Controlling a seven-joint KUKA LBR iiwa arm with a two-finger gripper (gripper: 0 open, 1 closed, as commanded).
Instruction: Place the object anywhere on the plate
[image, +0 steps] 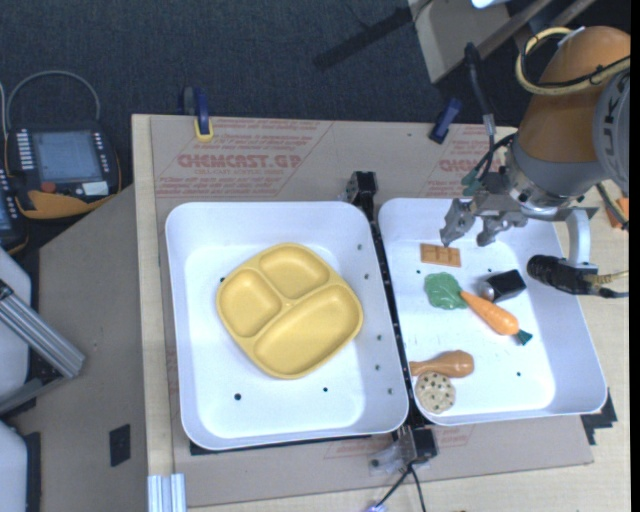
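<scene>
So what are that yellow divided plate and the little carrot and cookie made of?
The yellow three-compartment plate looks like moulded plastic: one even colour, soft sheen, rounded ridges. The orange carrot with a teal tip seems to be smooth plastic or rubber toy food, since its colour is flat and uniform. The round speckled cookie is probably a toy too, though its matte surface leaves the material open.
</scene>
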